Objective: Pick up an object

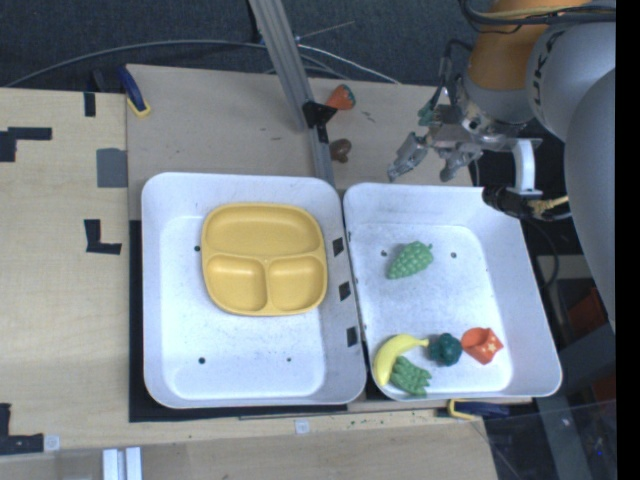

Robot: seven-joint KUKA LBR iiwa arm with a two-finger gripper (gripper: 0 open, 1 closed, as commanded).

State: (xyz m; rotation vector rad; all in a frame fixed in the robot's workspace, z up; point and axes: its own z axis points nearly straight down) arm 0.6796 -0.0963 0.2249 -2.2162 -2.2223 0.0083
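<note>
Hovering above the far edge of the right white bin [520, 268], the two-finger metal gripper [430, 160] has its fingers spread apart, holding nothing. A green plastic grape bunch [410, 260] lies near the bin's middle; a yellow plastic banana [392, 351] lies at its near edge.

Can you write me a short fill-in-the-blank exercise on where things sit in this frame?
1. The yellow three-compartment plastic tray lies in the ____ white bin.
2. The green toy grape bunch lies alone in the right white bin, nearer its ____ edge.
3. The yellow toy banana lies next to a dark green toy broccoli and an ____ toy pepper.
4. The two-finger gripper hangs beyond the right bin's ____ edge.

Missing words: left; far; orange; far
</note>
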